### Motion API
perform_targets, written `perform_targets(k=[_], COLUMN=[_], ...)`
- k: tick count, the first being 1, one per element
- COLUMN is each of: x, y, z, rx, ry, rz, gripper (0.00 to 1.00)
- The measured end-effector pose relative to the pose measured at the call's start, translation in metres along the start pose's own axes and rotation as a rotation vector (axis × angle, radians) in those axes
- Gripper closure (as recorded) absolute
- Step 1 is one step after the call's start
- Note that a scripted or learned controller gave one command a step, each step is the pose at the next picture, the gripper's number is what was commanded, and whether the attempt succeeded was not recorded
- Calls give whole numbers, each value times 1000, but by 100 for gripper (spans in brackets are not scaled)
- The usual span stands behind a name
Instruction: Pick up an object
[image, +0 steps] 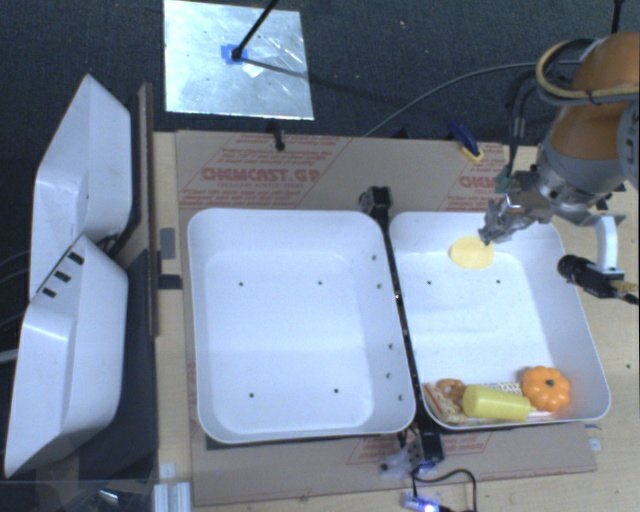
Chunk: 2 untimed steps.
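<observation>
You are looking down on two white bins sitting side by side on a brown bench. The left bin (290, 320) has small dark dots on its floor. The right bin (500, 330) holds all the things you could pick.

Near the back of the right bin you see a flat, pale yellow round disc (470, 253) lying on the floor. The gripper (492, 236) is right at the disc's back right edge, just above it or touching it; you cannot tell which. The tips are small and blurry from up here, so you cannot tell if the fingers are apart or together. Nothing shows between them.

The grey arm comes in from the right, and its orange band (600, 100) sits up high near the top right corner.

Look at the front edge of the right bin. Three things lie close together there. A small orange pumpkin (545, 388) sits nearest the right corner. Just beside it, to the left, lies a yellow cylinder toy (495, 403) on its side. Next to that is a tan pretzel-like toy (447, 395), touching the yellow one. These three are well apart from the disc and the gripper.

At the top you see a shiny metal sheet (238, 58) on the dark floor.
</observation>
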<state>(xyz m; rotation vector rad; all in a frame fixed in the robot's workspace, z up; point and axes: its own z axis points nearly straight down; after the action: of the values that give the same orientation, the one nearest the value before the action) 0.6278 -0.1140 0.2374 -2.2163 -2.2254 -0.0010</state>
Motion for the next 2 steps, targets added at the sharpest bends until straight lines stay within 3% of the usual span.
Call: perform_targets(k=[2], x=[104], y=[-50], z=[15], rx=[0], ry=[0], rz=[-1], gripper=[100])
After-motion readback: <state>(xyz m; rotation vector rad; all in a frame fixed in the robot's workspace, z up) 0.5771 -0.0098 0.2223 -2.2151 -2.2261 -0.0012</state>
